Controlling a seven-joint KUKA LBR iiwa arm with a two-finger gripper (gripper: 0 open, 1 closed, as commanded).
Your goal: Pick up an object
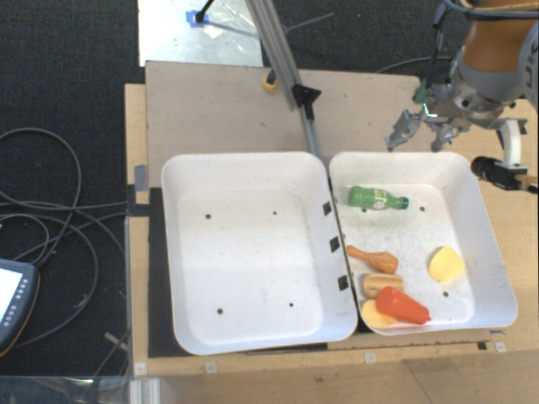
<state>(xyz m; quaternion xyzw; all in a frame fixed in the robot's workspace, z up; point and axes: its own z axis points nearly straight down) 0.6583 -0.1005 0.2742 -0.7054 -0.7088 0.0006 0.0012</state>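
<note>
Scanning from the left edge, I am seeing black cables (50, 217) looping over the dark floor and the corner of a tablet screen (13, 297) showing at the lower left. Moving right, I am looking at the table (210, 108), which is carrying two shallow white bins side by side. The left bin (181, 259) is sitting with its right wall touching the right bin (484, 225) along a seam that is bearing small black tabs. A grey tripod leg (278, 49) is slanting down from the top toward that seam. In the right bin I am picking out a green bottle (377, 198) lying on its side near the far wall, a tan drumstick-shaped piece (375, 260) lying near the seam, and a tan bun-like block (381, 284) just beside it toward the near wall. A red pepper-like piece (402, 305) is lying against a pale yellow round piece (376, 315) in the near corner, and a yellow lemon-like piece (446, 265) is sitting well apart from them toward the right wall. Above the far wall of that bin, the tool (418, 133) is hanging from the grey and orange arm (497, 40), its two fingers spreading wide and gripping nothing, well apart from every object below.
</note>
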